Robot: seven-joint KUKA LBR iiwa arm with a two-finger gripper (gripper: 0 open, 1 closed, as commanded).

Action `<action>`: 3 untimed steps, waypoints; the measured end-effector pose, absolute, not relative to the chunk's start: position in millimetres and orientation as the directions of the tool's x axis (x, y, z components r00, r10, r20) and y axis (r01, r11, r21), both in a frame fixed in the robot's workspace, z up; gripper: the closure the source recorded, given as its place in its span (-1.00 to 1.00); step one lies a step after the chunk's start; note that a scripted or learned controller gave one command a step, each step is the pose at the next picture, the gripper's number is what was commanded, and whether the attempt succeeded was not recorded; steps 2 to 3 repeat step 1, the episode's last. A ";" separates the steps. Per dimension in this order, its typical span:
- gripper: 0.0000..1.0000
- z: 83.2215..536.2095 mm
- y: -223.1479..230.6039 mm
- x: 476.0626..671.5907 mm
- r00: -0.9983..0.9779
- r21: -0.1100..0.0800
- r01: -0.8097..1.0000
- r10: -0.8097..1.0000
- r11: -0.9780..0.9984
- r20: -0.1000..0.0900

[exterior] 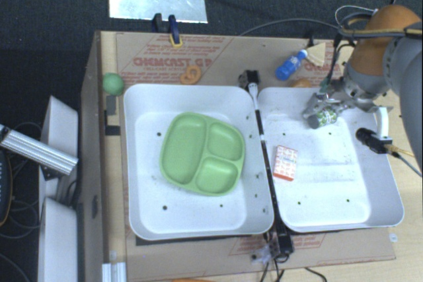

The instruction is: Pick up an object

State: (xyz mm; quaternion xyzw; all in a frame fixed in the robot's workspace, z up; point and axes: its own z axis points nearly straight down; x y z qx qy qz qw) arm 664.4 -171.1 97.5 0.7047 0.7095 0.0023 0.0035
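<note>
Arm point(390, 49) reaches in from the right edge, its orange band at the top right and the grey wrist bent down and leftward over the far corner of the right bin point(380, 208). The gripper point(324, 112) sits low at that bin's upper part, right at a small greenish-grey can point(322, 117) lying on the bin floor; whether the gripper is apart or clamped on the can cannot be told, since metal parts and can blur together. Nearer the middle wall, well apart from the gripper, a small red-and-white box point(285, 162) lies flat in the same bin. The left bin point(142, 208) holds a green tray point(201, 153) with three compartments (tilted a little in the view). Behind the bins, on the desk point(218, 53), a blue bottle point(291, 66) lies on its side near the arm, and a green ball point(112, 83) rests by the left bin's far corner.
</note>
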 end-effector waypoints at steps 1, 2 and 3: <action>1.00 213.9 -89.0 647.8 -0.007 0.008 1.000 1.000 0.007 0.000; 1.00 213.9 -89.0 647.8 -0.007 0.008 1.000 1.000 0.007 0.000; 1.00 213.9 -89.0 647.8 -0.007 0.008 1.000 1.000 0.007 0.000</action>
